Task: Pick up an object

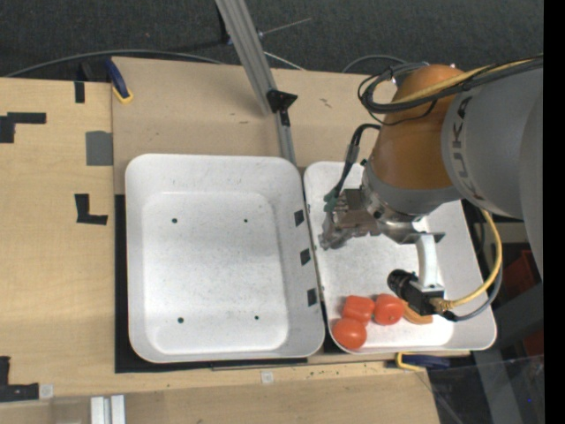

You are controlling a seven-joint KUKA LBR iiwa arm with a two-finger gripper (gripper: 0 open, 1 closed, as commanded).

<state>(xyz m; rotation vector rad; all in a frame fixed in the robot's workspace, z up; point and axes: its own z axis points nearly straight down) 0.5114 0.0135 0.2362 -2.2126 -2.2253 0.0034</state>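
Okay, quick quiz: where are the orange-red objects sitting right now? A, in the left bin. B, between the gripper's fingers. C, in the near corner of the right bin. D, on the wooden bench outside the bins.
C: the orange-red objects lie clustered in the right bin, in its near corner, below the arm.

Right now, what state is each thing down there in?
Grey arm's gripper: low over the right bin, nothing visibly held.
Three orange-red rounded objects: clustered, resting in the right bin's near corner.
Left shallow white bin: flat on the bench.
Right shallow white bin: flat, partly under the arm.
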